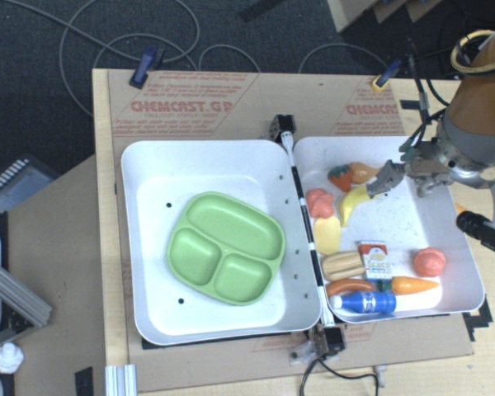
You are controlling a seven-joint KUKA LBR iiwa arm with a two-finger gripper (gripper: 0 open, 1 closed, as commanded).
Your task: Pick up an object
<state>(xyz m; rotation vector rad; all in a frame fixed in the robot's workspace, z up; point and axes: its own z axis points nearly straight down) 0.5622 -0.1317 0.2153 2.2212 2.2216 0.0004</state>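
The gripper hangs just above the yellow banana, likely so it can grab it; I cannot tell its state. The banana lies beside the pink ball

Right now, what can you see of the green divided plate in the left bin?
The light green plastic divided plate lies flat, right way up, in the shallow white left bin, roughly at its middle and turned at a slant to the bin's walls. It has rounded corners, a raised rim and three recessed compartments: one long along the far side, two smaller on the near side. All three look empty. It touches only the bin floor.
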